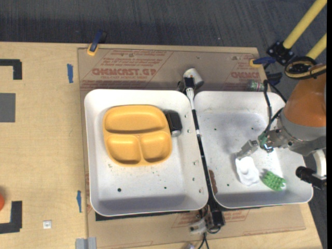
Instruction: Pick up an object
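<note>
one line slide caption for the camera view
Gripper reaches into right bin above white object, green piece beside it.

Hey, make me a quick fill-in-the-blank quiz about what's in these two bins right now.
1. The yellow divided tray lies in the ____ bin.
2. The tray has ____ compartments.
3. The small green object lies in the ____ bin.
4. The gripper hangs just above a ____ object.

Missing words: left; three; right; white

We had one fixed camera above the bench (pixel 41 139), looking down at a slant, framing both white bins (pixel 98 154) whole; the arm (pixel 306 113) entered from the right edge.
</note>
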Controlling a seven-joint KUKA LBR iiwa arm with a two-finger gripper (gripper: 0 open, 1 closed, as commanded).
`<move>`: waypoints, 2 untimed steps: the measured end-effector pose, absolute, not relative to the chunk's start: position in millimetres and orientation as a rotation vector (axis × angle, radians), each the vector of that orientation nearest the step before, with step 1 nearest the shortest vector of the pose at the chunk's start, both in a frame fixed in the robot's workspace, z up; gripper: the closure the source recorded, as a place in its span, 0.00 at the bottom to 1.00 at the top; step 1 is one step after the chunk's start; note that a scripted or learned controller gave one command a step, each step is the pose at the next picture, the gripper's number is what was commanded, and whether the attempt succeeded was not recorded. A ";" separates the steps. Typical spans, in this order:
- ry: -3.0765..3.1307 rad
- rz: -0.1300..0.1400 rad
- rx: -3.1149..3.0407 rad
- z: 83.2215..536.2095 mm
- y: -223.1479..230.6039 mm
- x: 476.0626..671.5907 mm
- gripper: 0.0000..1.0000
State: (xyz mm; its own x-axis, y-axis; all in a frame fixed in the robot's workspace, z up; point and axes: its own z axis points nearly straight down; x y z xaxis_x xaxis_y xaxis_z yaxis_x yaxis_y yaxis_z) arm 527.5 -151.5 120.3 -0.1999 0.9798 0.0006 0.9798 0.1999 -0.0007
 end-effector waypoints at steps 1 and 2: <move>-2.439 -0.002 -1.984 85.2 -161.0 593.8 0.00; -2.482 -0.001 -1.925 85.1 -120.1 545.3 0.00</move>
State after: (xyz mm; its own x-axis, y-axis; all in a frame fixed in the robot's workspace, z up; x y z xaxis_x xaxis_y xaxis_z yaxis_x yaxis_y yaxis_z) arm 545.3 -120.1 85.1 -0.2485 0.9686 0.0009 0.9686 0.2485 0.0004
